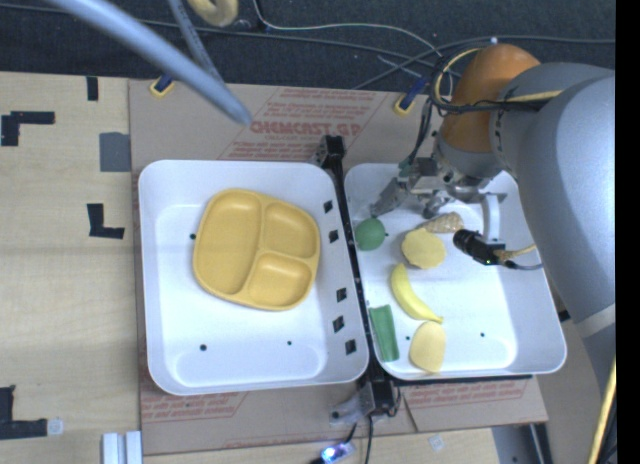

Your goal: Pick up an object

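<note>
**Hidden and cut off**

The tool (440, 195) sits under the arm's wrist, its fingers too cluttered to read. A pale object (445, 222) just below is partly covered. The arm (575, 182) runs off the right edge.

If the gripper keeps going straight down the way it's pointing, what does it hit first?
Probably the small beige object just beneath the gripper, beside the round yellow piece; height is hard to judge from this slanted view.

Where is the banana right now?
The banana lies in the right bin, near its middle, just below the round yellow piece and above the yellow wedge, with the green stick to its lower left.
</note>
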Controlling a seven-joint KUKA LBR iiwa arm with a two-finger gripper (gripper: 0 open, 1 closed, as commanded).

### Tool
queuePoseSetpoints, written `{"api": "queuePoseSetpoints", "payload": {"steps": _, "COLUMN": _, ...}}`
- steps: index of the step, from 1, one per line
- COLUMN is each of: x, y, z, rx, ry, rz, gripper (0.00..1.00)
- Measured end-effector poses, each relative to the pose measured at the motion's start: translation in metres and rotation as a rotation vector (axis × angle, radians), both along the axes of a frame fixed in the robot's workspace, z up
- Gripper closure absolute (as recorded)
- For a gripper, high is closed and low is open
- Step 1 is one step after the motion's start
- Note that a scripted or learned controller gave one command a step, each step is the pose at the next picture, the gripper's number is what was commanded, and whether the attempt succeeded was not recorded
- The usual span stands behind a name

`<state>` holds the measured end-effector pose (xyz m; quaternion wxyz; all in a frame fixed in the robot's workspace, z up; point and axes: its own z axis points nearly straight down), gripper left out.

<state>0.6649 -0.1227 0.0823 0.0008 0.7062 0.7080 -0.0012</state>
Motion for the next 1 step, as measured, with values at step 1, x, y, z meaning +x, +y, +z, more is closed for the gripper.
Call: {"api": "queuePoseSetpoints", "payload": {"steps": 1, "x": 0.0008, "y": 0.0001, "z": 0.0129, "rx": 0.0, "ry": -0.001, "rz": 0.001, "gripper": 1.0}}
